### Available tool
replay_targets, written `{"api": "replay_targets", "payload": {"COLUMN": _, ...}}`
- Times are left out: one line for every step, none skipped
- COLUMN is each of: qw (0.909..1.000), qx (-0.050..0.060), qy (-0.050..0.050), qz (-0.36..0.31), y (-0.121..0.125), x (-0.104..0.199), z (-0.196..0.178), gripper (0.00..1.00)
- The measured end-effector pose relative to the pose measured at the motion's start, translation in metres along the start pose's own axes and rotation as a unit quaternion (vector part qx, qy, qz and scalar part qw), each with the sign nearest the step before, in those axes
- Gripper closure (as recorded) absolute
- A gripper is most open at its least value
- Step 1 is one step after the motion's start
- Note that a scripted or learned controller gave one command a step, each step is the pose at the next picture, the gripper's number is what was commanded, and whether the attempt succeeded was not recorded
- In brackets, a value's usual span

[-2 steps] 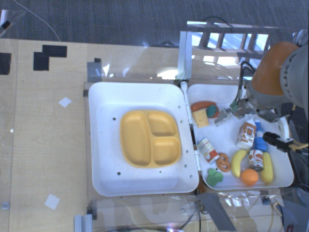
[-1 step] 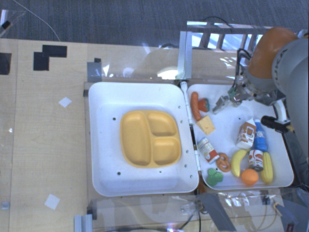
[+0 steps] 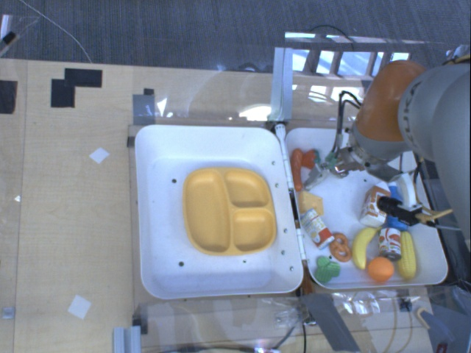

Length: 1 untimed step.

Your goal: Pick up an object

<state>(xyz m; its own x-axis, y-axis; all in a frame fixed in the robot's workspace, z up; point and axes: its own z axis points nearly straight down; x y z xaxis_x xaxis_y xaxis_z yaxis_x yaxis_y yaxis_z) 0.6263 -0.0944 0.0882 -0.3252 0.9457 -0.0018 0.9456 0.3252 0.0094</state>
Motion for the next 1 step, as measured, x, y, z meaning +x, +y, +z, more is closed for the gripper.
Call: {"api": "replay_targets", "payload": {"qw": 0.9999, "qx": 0.005, "qy": 0.002, "qz": -0.01, "y": 0.0382, "x": -0.0213, "z": 0.001, "gripper": 0.0}}
